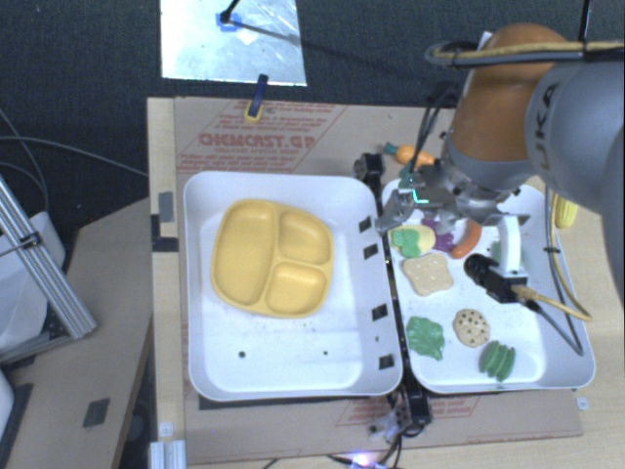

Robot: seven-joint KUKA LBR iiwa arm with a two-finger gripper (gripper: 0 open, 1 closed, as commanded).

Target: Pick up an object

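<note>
We judge the step in hand to be the descent onto a target in the right bin point(576, 364), where the small food pieces lie. The end effector point(422, 206) hangs over that bin's ten o'clock corner, just above a crowded cluster: a yellow-green piece point(412, 239), a purple piece point(444, 242) and an orange piece point(469, 235). We would centre on one piece, since neighbours touch there. The cracker point(428, 274) at six o'clock of the cluster sits freer. We cannot tell how the end effector is set; nothing is visibly held.
</note>
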